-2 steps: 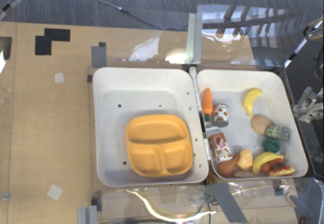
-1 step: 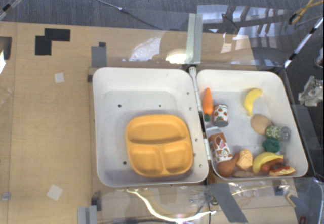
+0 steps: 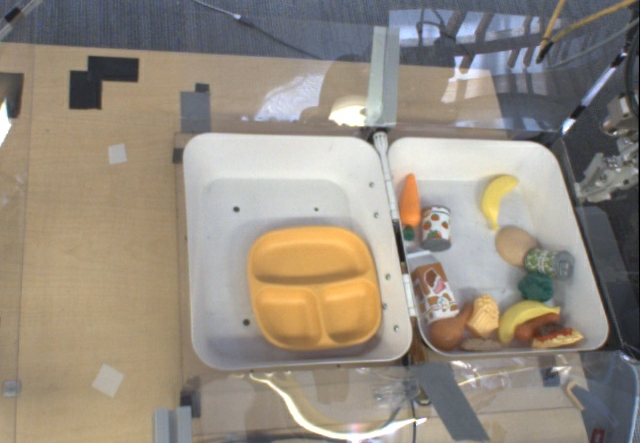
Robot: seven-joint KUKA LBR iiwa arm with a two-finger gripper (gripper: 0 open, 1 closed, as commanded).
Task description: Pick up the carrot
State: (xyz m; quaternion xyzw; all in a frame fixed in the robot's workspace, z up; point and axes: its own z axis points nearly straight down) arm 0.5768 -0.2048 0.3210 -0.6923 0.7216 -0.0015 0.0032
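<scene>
The carrot (image 3: 406, 201) is a small orange toy with a green end. It lies lengthwise against the left wall of the right bin (image 3: 470, 153), its green end pointing toward the front. A little white can (image 3: 435, 227) sits right beside it. At the view's right edge, outside the right bin, a grey and white piece of my gripper (image 3: 604, 175) shows. It is well to the right of the carrot and far from it, with nothing seen held in it.
The right bin also holds a yellow banana (image 3: 498, 199), a tan egg shape (image 3: 514, 245), a green item (image 3: 536, 286), a second banana (image 3: 527, 316), a tall can (image 3: 432, 291) and other toy food along its front. An orange divided tray (image 3: 315, 286) lies in the left bin (image 3: 215, 231).
</scene>
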